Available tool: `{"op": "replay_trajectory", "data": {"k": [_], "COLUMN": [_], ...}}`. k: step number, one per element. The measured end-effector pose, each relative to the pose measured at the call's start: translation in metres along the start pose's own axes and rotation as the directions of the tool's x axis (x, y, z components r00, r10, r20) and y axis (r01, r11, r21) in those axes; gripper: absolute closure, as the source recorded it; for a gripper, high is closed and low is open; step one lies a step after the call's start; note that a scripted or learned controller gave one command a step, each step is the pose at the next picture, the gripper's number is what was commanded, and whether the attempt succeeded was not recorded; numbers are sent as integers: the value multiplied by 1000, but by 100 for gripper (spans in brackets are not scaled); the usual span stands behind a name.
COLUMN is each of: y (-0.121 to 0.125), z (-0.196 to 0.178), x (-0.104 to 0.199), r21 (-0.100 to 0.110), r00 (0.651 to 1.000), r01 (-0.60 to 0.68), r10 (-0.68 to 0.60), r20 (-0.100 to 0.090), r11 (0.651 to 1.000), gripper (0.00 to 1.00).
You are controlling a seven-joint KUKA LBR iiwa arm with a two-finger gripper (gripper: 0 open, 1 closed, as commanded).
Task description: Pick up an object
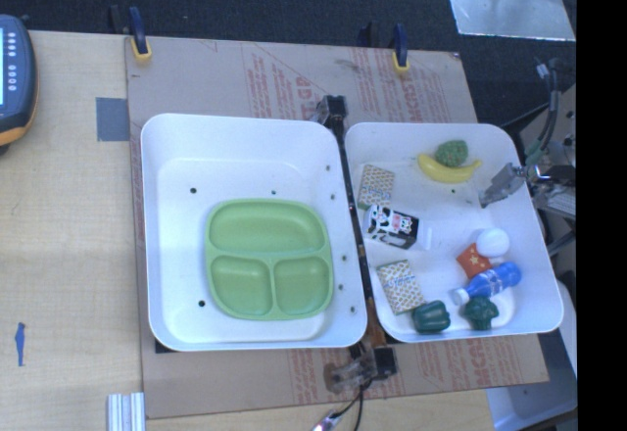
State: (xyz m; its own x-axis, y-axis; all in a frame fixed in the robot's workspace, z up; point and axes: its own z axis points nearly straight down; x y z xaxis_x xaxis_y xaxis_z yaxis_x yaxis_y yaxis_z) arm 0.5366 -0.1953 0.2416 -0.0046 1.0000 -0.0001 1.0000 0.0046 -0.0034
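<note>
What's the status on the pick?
Gripper low at right bin's right edge, nothing between fingers. Banana nearest, untouched. Path clear.

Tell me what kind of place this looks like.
Probably a robotics lab bench for pick-and-place trials: two white bins clamped onto cardboard, toy items like a banana and a small blue bottle, and a gripper at the right bin's edge.
</note>
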Motion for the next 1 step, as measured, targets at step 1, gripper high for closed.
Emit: {"op": "replay_trajectory", "data": {"k": [1], "y": [-25], "z": [157], "x": [-13], "r21": [11], "r00": [1000], "r01": [-1], "r10": [1], "r20": [-4], "r11": [1000], "gripper": [0]}}
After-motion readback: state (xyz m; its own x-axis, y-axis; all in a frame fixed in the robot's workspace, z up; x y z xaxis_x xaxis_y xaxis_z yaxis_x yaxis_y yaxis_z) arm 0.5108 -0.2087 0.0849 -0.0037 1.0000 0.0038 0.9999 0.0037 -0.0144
